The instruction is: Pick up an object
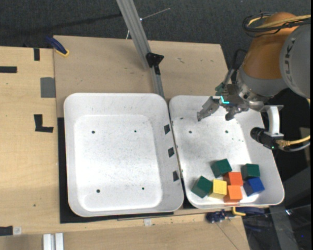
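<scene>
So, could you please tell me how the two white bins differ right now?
The right bin holds a cluster of coloured blocks near its front edge, and the hand hovers over its far end; the left bin has neither and looks wider. Both are shallow, white and speckled.

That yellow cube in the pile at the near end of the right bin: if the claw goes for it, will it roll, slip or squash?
The yellow cube looks flat-faced and rigid, so it should probably slide, not roll. It is packed against an orange block and a green block, so a push would likely shift those too. The claw appears open, with no block between its fingers.
</scene>
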### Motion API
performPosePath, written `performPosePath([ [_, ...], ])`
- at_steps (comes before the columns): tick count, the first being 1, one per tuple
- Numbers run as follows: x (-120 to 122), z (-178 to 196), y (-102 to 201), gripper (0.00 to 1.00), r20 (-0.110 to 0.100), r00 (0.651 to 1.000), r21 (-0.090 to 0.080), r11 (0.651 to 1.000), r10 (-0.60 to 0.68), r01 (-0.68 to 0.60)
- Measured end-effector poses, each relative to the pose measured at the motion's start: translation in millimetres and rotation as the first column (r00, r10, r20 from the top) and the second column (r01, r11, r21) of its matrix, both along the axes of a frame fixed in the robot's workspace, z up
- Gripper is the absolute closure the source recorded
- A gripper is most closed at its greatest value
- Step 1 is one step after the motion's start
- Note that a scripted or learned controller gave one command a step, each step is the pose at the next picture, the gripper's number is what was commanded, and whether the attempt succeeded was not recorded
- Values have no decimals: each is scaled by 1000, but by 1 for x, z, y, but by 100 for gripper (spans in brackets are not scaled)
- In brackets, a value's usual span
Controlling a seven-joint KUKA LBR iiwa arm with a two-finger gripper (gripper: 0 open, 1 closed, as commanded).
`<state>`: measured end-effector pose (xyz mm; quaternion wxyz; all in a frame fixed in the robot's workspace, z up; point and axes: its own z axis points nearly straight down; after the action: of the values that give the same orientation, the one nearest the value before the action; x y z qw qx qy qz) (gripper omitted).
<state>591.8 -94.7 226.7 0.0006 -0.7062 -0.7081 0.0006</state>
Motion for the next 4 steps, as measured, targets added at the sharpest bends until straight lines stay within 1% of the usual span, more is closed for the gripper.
performPosePath([
  [1,-8,-60,6,0,-6,1000,0,1000,-1,1],
  [2,-10,-104,5,0,-6,1000,0,1000,-2,2],
  [3,-12,-137,5,0,-4,1000,-1,1000,-1,1],
  [4,-11,-126,7,100,-2,1000,1,1000,0,0],
])
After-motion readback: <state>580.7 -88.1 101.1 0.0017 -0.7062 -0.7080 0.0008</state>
